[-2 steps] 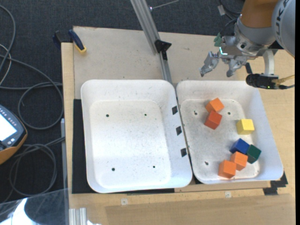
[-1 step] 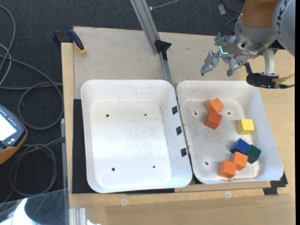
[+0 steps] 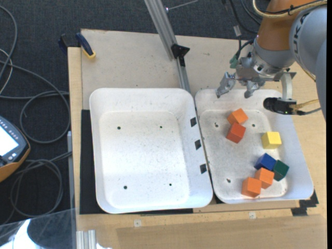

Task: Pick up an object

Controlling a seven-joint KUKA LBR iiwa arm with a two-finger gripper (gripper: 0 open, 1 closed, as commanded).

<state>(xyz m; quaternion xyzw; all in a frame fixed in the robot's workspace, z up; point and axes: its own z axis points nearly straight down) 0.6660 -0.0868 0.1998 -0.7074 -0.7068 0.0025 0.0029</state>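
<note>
A: Starting at the front of the right bin [image 3: 295, 160], what is there?

B: A huddle near the front rim: an orange cube [image 3: 251, 186] touching a second orange cube [image 3: 265, 176], with a blue cube [image 3: 266, 161] and a dark green cube [image 3: 280, 169] pressed in behind them. A yellow cube [image 3: 271, 139] sits a little further back, apart from the huddle.

A: And beyond those?

B: A red-orange cube [image 3: 235, 133] and, touching its far side, an orange cube turned on the diagonal [image 3: 238, 116]. That pair lies in the back half of the bin.

A: Where is the gripper [image 3: 238, 88]?

B: Over the bin's far rim, hanging from the arm [image 3: 290, 30]. Its two fingers stand spread apart with nothing between them.

A: So which way must it go?

B: Towards the front of the bench and down. The diagonal orange cube lies almost straight in front of the fingertips, nearest of all; I judge it the likeliest pick. Its neighbour touching it may crowd one finger.

A: And the left bin [image 3: 104, 102]?

B: Nothing to pick there.
</note>
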